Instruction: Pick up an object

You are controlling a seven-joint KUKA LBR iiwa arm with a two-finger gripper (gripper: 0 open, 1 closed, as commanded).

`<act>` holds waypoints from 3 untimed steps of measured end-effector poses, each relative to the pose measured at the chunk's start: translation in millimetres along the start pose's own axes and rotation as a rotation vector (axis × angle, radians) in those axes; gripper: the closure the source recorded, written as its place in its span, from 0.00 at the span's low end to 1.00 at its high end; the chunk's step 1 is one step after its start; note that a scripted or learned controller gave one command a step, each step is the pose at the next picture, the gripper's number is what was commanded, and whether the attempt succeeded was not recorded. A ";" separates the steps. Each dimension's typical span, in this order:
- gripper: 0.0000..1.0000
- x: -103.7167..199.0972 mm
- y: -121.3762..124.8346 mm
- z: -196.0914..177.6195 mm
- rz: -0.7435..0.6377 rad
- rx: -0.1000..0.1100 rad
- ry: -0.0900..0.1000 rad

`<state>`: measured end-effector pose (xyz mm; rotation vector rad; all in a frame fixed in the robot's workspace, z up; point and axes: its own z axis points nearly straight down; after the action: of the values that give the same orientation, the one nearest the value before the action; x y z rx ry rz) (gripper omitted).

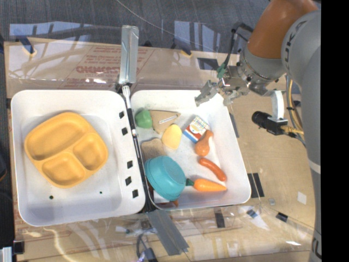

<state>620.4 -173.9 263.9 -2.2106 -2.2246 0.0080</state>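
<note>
Gripper (218, 94) hovers over right bin's (240, 162) top edge, fingers spread, holding nothing. Toy food sits crowded below: carton (196, 128), lemon (172, 136), carrot (209, 185). Risk: fingers striking a neighbour or the rim, grasp slipping.

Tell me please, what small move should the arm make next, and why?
Probably move the gripper toward the view's lower left and lower it over the small carton. The gripper sits above the right bin's top edge with nothing between its fingers, and the carton lies closest, apart from the orange pear-shaped toy.
</note>
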 end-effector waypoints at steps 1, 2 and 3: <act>0.00 -15.9 -53.3 134.2 0.014 0.008 0.003; 0.00 -23.7 -100.8 174.1 0.413 -0.002 0.003; 1.00 -25.8 -100.6 166.2 0.412 0.000 0.002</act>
<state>518.7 -200.3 98.4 -2.6182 -1.7250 0.0075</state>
